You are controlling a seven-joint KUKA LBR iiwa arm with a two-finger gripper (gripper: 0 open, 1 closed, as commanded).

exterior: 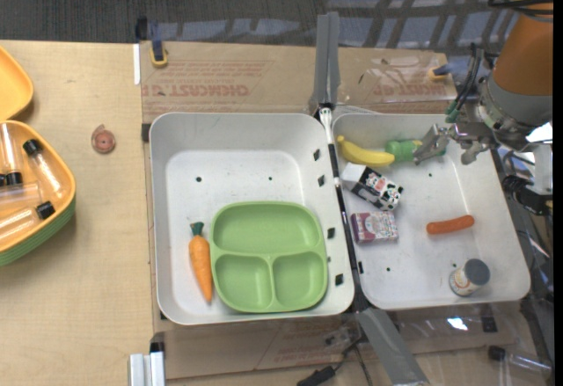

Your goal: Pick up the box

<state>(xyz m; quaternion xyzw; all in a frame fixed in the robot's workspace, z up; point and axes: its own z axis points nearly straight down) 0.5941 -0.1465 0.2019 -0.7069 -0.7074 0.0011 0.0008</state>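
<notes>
In the right bin (506, 226), a small pink and purple box (374, 227) lies flat near the left wall. Just above it lies a black and white carton (379, 189), tilted. My gripper (449, 147) hangs over the bin's far right part, well up and to the right of both boxes. Its two fingers are spread apart and open, with nothing between them. The grey arm with its orange band (528, 59) comes in from the upper right.
A banana (364, 152) and a green toy (403, 148) lie just left of the gripper. A red sausage (450, 224) and a small can (469, 277) sit lower right. The left bin (176, 200) holds a green divided plate (266, 257) and a carrot (201, 263).
</notes>
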